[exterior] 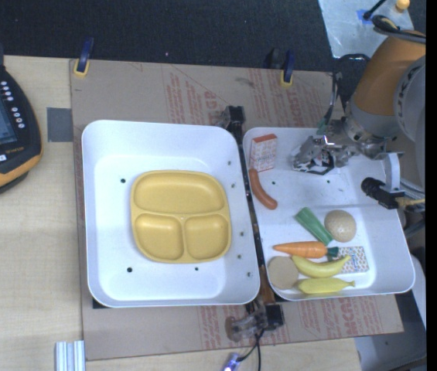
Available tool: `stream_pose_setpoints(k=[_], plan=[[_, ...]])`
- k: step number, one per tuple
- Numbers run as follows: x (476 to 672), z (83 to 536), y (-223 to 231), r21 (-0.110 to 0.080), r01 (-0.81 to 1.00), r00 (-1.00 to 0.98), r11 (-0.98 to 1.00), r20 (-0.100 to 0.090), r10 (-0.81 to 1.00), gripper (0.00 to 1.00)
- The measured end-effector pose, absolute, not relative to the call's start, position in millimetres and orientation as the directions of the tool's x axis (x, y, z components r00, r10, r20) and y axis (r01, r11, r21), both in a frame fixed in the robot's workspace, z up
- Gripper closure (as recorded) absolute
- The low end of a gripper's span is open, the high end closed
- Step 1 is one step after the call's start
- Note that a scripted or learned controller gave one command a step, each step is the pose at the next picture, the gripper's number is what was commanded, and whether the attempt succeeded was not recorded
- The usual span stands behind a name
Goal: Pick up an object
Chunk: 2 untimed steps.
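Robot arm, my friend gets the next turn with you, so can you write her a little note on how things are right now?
Gripper: over the back of the right bin, nothing seen between its fingers.
Right bin: carton, sausage, carrot, banana, green piece, round brown ball.
Left bin: yellow divided plate.
Done: nothing picked up yet.
Left: grab one thing and lift it.

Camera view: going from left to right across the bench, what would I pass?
Handheld screen device → yellow divided tray in the left bin → sausage → carrot → round potato → gripper is further back.
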<state>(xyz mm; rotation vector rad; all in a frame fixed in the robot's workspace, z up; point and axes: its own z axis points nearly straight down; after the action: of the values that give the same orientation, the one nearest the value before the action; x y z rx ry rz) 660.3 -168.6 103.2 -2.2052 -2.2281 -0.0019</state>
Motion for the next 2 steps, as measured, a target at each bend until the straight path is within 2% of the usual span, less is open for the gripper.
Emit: stream_pose_setpoints(k=[1, 2], plan=[[658.2, 106, -132, 0.002, 1.000, -0.006, 0.006, -0.006, 1.000, 1.00], [640.0, 104, -162, 0.023, 1.000, -0.009, 0.009, -0.006, 1.000, 1.00]])
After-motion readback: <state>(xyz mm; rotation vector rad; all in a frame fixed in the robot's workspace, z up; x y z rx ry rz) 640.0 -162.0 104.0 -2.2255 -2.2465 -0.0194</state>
